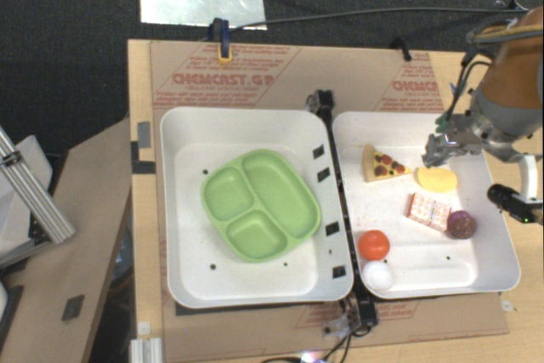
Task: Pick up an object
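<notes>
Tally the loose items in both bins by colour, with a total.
Green: 1, divided plate
Yellow: 2, pizza slice, yellow disc
Orange: 1, ball
White: 1, ball
Pink: 1, packet
Purple: 1, ball
Total: 7

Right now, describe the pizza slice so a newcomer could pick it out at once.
Look in the right-hand white bin, in its upper part, close to the divider between the bins. The pizza slice lies there, left of a yellow disc beneath the gripper. It alone is a wedge: tan crust, yellow top, red spots.
</notes>
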`<state>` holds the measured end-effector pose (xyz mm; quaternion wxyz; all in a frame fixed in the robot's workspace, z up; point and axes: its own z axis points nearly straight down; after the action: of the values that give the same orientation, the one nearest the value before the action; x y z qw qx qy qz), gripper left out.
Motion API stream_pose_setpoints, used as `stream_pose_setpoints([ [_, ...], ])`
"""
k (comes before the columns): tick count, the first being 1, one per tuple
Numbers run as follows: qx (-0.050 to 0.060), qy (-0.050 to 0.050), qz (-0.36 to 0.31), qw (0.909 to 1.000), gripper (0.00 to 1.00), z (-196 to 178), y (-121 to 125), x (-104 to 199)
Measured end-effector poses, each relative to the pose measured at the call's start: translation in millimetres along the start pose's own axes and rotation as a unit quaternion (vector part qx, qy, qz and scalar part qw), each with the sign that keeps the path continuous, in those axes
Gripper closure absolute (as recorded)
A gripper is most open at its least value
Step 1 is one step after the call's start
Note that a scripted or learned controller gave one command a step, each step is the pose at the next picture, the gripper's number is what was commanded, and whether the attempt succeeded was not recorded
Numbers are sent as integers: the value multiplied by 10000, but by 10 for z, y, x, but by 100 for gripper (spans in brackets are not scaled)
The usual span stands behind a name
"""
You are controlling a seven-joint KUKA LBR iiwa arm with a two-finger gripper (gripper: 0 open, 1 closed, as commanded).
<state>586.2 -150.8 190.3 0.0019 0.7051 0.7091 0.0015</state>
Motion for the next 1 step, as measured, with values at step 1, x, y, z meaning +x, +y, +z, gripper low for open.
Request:
stream_pose_setpoints([
  [1,-9,-4,-2,10000,100,-540,17,-2],
])
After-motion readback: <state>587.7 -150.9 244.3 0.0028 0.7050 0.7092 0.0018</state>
